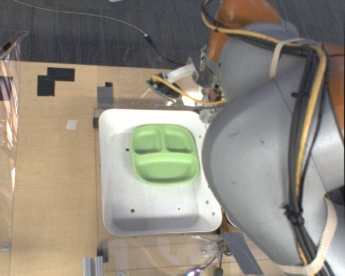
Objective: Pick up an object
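Observation:
A green divided plate (164, 153) with three compartments lies in the left white bin (116, 178), a little above its middle. The grey arm (269, 145) with its orange band (242, 13) covers the right side of the view and hides the right bin. The wrist end (207, 70) sits above the left bin's far right corner, amid cables; the gripper itself is hidden behind the arm.
The wooden bench (48, 161) stretches to the left of the bin, with black markers (54, 80) at the far left. Yellow and white cables (172, 86) trail near the bin's far edge. A clear panel (11, 108) stands at the left edge.

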